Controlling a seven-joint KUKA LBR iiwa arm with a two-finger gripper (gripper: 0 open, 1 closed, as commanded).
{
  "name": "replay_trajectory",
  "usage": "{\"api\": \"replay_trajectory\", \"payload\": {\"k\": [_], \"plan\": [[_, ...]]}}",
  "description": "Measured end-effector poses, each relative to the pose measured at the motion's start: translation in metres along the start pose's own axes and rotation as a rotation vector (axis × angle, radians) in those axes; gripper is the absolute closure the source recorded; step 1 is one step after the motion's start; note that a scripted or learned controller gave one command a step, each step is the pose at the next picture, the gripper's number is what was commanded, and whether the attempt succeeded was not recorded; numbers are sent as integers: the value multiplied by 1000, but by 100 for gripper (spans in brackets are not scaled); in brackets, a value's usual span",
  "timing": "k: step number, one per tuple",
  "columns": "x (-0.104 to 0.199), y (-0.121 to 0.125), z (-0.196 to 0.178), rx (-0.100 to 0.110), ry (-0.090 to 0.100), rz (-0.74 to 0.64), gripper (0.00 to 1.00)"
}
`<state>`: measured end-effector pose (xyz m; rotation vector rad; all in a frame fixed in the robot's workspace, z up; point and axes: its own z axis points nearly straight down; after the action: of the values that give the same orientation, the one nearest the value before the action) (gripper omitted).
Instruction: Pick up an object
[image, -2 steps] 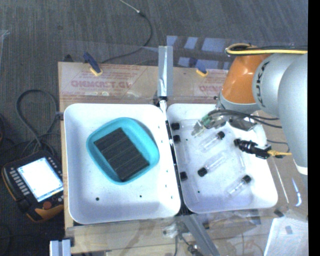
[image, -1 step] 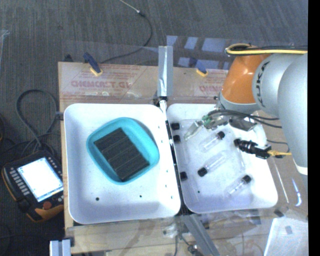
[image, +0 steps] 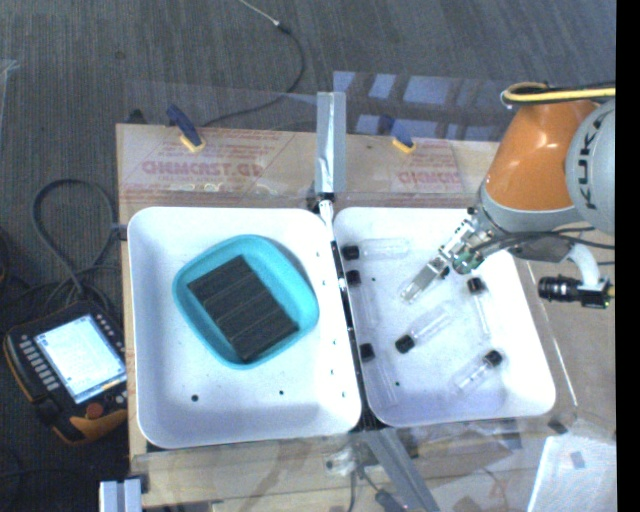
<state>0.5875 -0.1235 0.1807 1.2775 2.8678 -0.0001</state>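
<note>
The right bin (image: 530, 395) holds several clear vials with black caps. One vial (image: 426, 327) lies near the bin's middle, another (image: 477, 371) toward the front right, and a third (image: 382, 247) at the back left. My gripper (image: 441, 267) hangs low over the back of this bin, below the orange band of the arm (image: 535, 160). Just off its tip, to the lower left, lies a clear vial (image: 412, 288); whether the two touch is unclear.
The left bin (image: 160, 400) holds a teal dish (image: 196, 280) with a black ridged block (image: 243, 307) lying in it. A metal divider post (image: 330, 140) stands behind the seam between the bins. A handheld pendant (image: 70, 365) rests left of the bench.
</note>
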Motion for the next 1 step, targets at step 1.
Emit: {"api": "replay_trajectory", "payload": {"k": [1], "plan": [[-12, 24, 87, -1, 2, 71, 0]]}}
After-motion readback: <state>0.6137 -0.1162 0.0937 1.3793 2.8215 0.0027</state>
